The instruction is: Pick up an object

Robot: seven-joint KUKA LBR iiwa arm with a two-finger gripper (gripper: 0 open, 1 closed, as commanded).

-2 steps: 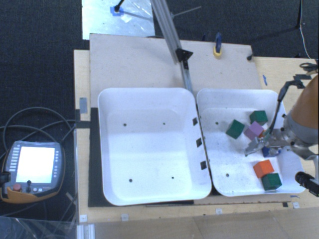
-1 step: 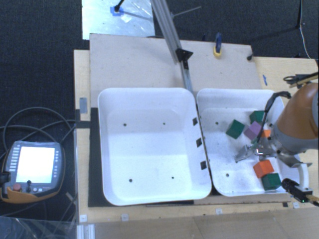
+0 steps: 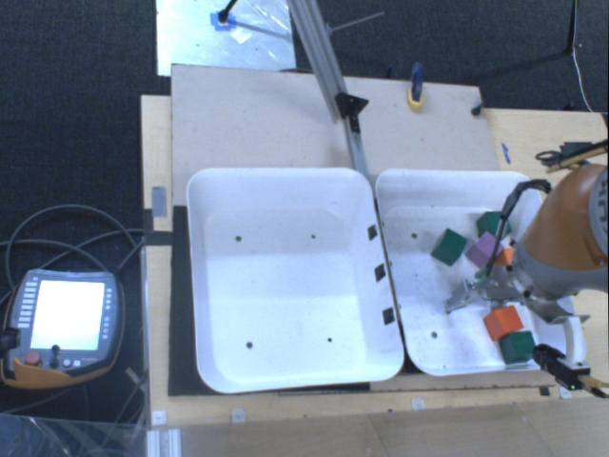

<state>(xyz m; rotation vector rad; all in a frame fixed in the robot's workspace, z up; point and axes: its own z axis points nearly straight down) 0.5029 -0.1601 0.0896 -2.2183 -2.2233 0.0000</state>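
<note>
Candidate objects are all in the right bin (image 3: pixel 419 350): green block (image 3: pixel 448 247) on the left side of the cluster, purple block (image 3: pixel 482 249) just right of it, a dark green piece (image 3: pixel 492 222) behind that, orange block (image 3: pixel 502 321) and another green block (image 3: pixel 518 347) touching each other near the front right wall. Left bin (image 3: pixel 205 255) has nothing to grab.

Gripper (image 3: pixel 473 291) is down in the right bin, between the purple block and the orange one, fingers look spread and low over the floor. Nothing visibly between them, so no grasp.

Risks, my read:
- fingers sit in the gap between blocks; closing here likely pinches air.
- blocks are packed close, so a finger can land on top of one or shove it aside.
- orange/green pair sits tight to the wall, little room for a finger.
- arm (image 3: pixel 566 231) covers part of the cluster, more pieces may be hidden.
</note>
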